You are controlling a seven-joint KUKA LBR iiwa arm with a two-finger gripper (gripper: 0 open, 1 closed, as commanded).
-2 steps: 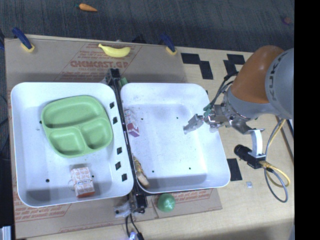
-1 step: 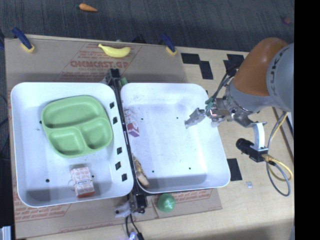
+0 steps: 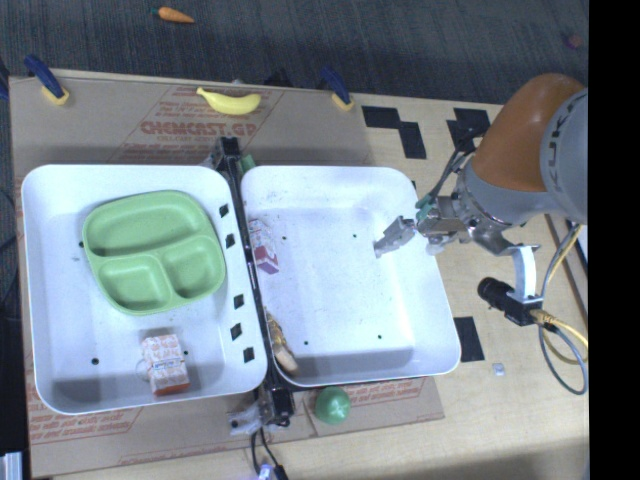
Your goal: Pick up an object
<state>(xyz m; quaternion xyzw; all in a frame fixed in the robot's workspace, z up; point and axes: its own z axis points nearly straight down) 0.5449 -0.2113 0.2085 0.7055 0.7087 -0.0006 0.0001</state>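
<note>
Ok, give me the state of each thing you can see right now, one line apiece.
hand: over the right bin, nothing between its fingers
green tray: lying flat, hollows up, in the left bin
small box: resting in the left bin, near its front wall
banana: lying on the cardboard behind the bins
green ball: on the cardboard in front of the right bin
right bin: small item at its left wall

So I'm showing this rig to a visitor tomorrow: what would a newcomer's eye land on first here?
Probably the green divided tray lying in the left bin, with a small boxed carton just below it. Next, the arm's orange band at the right, its gripper poised over the right bin. A yellow banana lies on the cardboard above the bins.
</note>
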